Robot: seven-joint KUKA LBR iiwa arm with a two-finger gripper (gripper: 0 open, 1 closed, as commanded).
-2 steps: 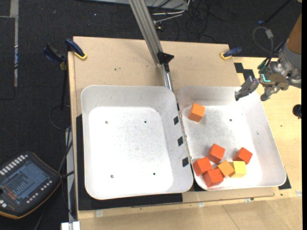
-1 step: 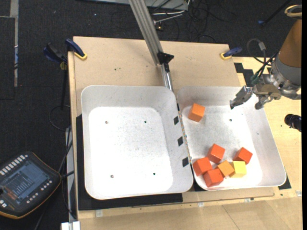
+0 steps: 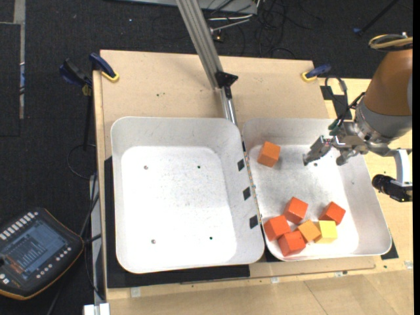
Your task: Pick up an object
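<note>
Orange blocks are the likely targets, all lying in the right bin (image 3: 367, 195). One orange block (image 3: 269, 154) sits alone near that bin's left wall, up toward its far end; a cluster of blocks (image 3: 304, 226), orange with one yellow block (image 3: 327, 230), crowds the bin's near edge. The claw (image 3: 326, 151) hangs over the bin's far right part, roughly level with the lone block, which lies to its left across bare bin floor. From this slant its fingers look spread and hold nothing, though I can't be certain. The lone block seems the easier pick, a plain sideways reach.
</note>
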